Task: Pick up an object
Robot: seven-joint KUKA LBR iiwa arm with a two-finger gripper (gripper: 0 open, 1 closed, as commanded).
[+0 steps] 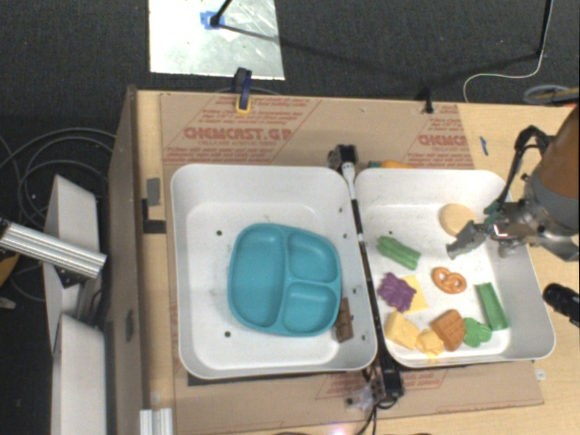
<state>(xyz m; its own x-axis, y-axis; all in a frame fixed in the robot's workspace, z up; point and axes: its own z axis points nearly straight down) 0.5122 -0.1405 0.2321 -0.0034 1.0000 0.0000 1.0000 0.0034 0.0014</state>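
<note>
Cardboard sheeting (pixel 272 134) covers the bench, its near edge closest to view, with dark carpet, cables and a silver sheet (pixel 216 25) beyond; on it sit the left bin (pixel 195 243), which holds a teal divided plate (pixel 283 279), and the right bin (pixel 417 198), strewn with toy food; the arm (pixel 553 188) reaches over the right bin's far right corner; its gripper (pixel 485 241) looks spread and pinches nothing; likely targets are the beige bun (pixel 456 216) just left of it and the pretzel (pixel 449 281) just nearer; I'd centre over one piece standing apart from the others, descend straight, then close fully before lifting.
</note>
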